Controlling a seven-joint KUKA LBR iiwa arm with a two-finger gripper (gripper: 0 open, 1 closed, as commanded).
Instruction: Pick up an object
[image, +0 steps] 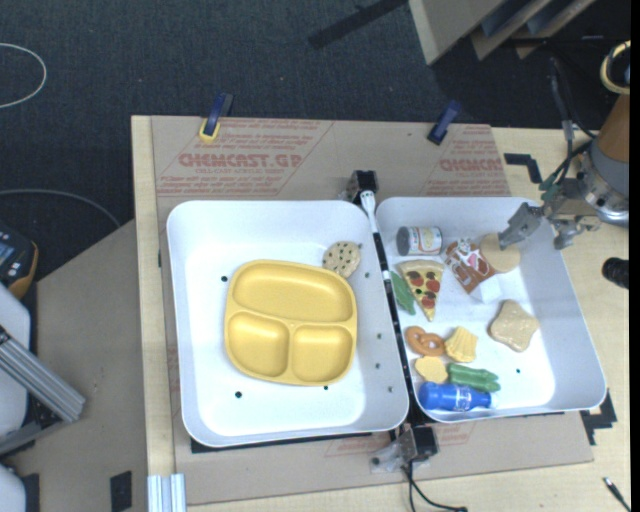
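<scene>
Arm's gripper (540, 222) poised over the right bin's (575, 310) far right corner, carrying nothing.

The jaws stand spread apart, one finger (518, 226) reaching toward a tan, bun-like piece (500, 257) that may be toy bread, though the view is too coarse to be sure. Beside it lie a red snack packet (467, 264), a small can (420, 240) and a pizza slice (424, 284). Nearer the front sit a pretzel (426, 342), a toast slice (513, 326), a green pepper (474, 377) and a blue bottle (454, 398). The left bin (195, 300) on the counter (300, 160) holds a yellow divided plate (290, 322), a chocolate-chip cookie (342, 257) just beyond its far rim.
</scene>
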